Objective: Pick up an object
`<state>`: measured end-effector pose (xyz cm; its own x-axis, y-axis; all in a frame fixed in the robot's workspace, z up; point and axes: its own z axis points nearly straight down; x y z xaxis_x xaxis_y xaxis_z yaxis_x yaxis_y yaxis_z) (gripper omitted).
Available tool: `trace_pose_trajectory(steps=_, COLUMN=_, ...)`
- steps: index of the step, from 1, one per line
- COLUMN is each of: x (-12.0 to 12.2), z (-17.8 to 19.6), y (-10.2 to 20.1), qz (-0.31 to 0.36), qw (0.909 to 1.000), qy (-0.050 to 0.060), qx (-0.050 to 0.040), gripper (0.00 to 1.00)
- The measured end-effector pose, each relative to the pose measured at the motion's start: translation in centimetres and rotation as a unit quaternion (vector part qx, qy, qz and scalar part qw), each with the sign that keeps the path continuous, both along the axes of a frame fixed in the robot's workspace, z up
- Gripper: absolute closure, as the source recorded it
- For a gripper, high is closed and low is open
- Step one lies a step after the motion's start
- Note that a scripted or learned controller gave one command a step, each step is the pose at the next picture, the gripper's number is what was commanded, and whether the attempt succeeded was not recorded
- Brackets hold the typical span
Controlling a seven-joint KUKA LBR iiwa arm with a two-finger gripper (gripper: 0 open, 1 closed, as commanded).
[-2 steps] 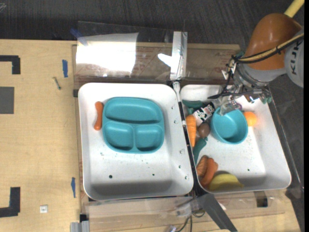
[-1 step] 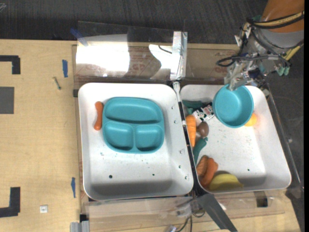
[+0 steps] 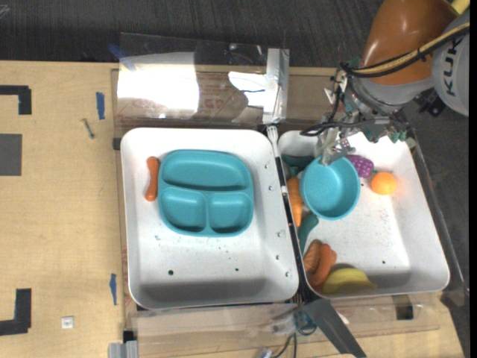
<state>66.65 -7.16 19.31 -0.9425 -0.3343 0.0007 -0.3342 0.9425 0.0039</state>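
Nearest, along the lower edge of the frame, the right bin [image 3: 417, 274] holds a yellow-green fruit [image 3: 347, 279] against its front wall, with an orange carrot-like piece [image 3: 319, 261] just up-left of it, its long axis running from lower left to upper right, close to the wall shared with the left bin [image 3: 141, 274]. The floor of the right bin to the right of these two lies bare as far as the right wall.

Further up, in the left bin, a teal divided tray [image 3: 205, 191] sits at the middle, its long axis across the frame, two small compartments nearer and one long one farther. An orange stick [image 3: 152, 177] lies just beside its left end, pointing up and down the frame. Bare white floor shows below the tray.

At the same depth in the right bin, a teal bowl [image 3: 331, 189] stands tilted, its mouth facing the camera and slightly down-left, hard by the dividing wall, with another orange piece [image 3: 295, 203] at its left rim. The gripper [image 3: 332, 149] comes down onto the bowl's upper rim; its fingers look clamped on that rim, one inside and one outside. A purple object [image 3: 362, 165] lies just right of the bowl, and an orange ball [image 3: 384, 183] beyond that, apart from it.
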Motion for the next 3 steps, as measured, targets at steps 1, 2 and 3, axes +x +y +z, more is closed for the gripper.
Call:
trace_pose_trajectory(steps=1, x=0.3, z=8.6, y=-2.2, qz=0.018, qw=0.9998, qy=-0.009, qx=-0.0023, gripper=1.0)
trace_pose_trajectory(steps=2, x=0.1, z=-0.8, y=4.8, qz=0.158, qw=0.9875, qy=-0.003, qx=-0.0003, gripper=1.0)
trace_pose_trajectory(steps=3, x=-2.8, z=4.0, y=8.7, qz=0.262, qw=0.9651, qy=-0.006, qx=-0.0008, gripper=1.0)
